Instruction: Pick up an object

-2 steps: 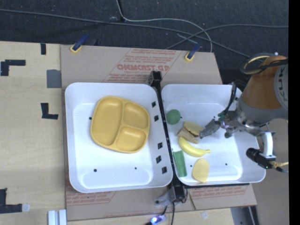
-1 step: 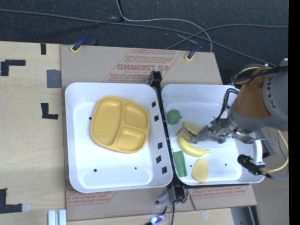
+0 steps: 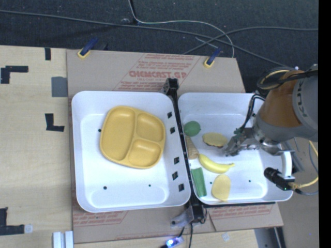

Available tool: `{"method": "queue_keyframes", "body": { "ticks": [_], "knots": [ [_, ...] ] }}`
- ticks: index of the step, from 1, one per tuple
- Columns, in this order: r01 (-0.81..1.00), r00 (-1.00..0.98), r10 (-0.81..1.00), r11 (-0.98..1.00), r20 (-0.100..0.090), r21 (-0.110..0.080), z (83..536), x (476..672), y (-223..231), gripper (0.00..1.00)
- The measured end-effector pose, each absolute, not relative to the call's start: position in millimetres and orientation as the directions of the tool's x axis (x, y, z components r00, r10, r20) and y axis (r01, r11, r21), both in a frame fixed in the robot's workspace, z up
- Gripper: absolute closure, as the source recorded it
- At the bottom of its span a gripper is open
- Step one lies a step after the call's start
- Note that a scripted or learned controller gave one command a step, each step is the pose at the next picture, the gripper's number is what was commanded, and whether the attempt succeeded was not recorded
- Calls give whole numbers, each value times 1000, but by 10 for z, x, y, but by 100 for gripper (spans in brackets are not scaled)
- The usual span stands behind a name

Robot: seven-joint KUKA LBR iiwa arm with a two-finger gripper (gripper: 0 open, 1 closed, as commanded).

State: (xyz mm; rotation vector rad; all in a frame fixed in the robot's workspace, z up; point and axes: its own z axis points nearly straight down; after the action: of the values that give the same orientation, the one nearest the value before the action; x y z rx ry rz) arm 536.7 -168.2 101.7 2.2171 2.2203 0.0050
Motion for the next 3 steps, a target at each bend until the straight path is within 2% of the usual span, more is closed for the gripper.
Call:
{"method": "queue_keyframes", "body": {
  "ticks": [3],
  "knots": [
    [1000, -2, 1000, 2, -2, 6, 2698, 5313, -1634, 100]
  ]
}}
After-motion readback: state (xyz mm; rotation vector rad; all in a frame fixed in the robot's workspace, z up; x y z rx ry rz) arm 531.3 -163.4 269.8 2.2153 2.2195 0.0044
